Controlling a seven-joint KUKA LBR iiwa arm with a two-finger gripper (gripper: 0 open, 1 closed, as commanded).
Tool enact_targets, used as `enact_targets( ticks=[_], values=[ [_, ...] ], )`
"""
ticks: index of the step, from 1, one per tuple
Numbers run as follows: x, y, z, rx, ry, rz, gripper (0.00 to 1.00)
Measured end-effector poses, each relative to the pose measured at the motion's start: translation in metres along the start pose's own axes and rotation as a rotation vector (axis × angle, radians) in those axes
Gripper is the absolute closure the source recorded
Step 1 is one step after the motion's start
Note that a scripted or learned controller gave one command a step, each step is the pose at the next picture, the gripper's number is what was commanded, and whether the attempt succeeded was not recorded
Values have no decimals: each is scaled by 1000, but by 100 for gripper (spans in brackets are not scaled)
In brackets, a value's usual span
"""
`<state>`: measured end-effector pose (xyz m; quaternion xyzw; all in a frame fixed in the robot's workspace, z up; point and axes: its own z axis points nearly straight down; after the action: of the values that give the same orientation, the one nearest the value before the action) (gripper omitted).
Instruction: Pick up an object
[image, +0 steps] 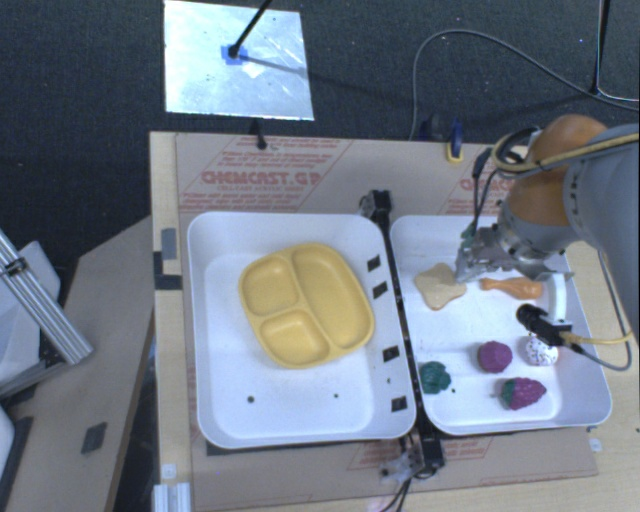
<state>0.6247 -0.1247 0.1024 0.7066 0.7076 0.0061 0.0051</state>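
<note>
**Slip risk at the flat tan piece**

Left bin (215, 330) carries a yellow divided tray (305, 302). In the right bin (590, 400), right of centre frame, the end effector (470, 262) hangs just above the tan flat piece (440, 288); its opening cannot be told. Thin and low-lying, that piece could skid aside, I judge.

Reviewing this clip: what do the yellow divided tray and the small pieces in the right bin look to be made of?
The yellow tray looks like moulded plastic, smooth and slightly glossy, with soft highlights on its three compartment rims. The tan flat piece, orange piece, purple lump, dark green piece and magenta berry look like matte plastic or rubber play food; too small to tell which.
</note>
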Motion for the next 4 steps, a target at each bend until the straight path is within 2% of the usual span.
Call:
enact_targets(
  ticks=[1, 3, 4],
  values=[
    [-3, 1, -64, 10, -3, -2, 100],
    [2, 19, -183, 8, -3, -5, 100],
    [55, 14, -185, 13, -1, -8, 100]
  ],
)
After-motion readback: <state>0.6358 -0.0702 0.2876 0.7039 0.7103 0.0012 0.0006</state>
